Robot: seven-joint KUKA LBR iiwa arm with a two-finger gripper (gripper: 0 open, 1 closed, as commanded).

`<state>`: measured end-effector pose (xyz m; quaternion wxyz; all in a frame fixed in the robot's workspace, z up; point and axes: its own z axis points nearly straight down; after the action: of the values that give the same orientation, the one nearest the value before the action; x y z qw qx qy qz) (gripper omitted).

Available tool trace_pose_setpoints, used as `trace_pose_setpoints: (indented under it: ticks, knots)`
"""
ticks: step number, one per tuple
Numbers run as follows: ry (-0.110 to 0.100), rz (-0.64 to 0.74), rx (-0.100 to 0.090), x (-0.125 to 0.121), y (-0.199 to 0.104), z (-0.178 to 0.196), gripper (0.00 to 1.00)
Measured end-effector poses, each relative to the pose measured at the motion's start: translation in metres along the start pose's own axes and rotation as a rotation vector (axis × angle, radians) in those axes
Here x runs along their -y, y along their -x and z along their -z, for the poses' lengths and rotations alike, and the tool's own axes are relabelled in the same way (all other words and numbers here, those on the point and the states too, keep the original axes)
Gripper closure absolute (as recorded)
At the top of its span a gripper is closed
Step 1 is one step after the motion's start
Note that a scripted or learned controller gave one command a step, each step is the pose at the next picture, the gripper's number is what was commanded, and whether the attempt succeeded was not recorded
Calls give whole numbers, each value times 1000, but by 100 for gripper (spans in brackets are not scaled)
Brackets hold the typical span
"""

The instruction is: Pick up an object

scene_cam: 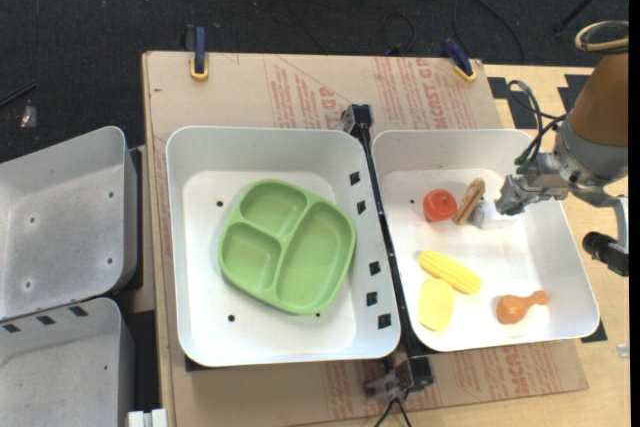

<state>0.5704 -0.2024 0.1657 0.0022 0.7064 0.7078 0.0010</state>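
- Left bin [190,315]: green tray [287,245].
- Right bin [560,315]: tomato [439,205], brown stick [469,201], corn [449,271], yellow piece [435,304], orange piece [518,306].
- Gripper [497,207] low beside the stick; whether spread or pressed together, cannot tell.

Bright, even light falls from overhead, and the two shallow white plastic bins [200,245] come out close to washed, their rims losing detail against the glare. The green three-compartment plastic plate [287,244] shows a soft sheen along its raised ridges and throws only a thin, faint shadow on its near side. Small shadows sit tight beneath the yellow corn cob toy [449,271] and the orange spoon-shaped toy [519,306], pointing near and slightly left. The dark speckled floor [90,5] at the far side stays dim and grainy. Focus is fair at centre; the grey robot arm with its orange band [604,115] at the right looks soft. The printed lettering on the tan cardboard sheet [290,85] is fuzzy.
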Motion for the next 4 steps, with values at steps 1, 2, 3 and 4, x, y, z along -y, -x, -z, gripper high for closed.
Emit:
trace_pose_setpoints:
  ticks: [1, 2, 3, 4]
  knots:
    - [2, 1, 1, -2, 0, 49, 100]
    - [-6, 3, -2, 6, -48, 42, 100]
    - [-5, 6, -4, 18, -103, 56, 100]
    - [-6, 4, -3, 24, -152, 51, 100]
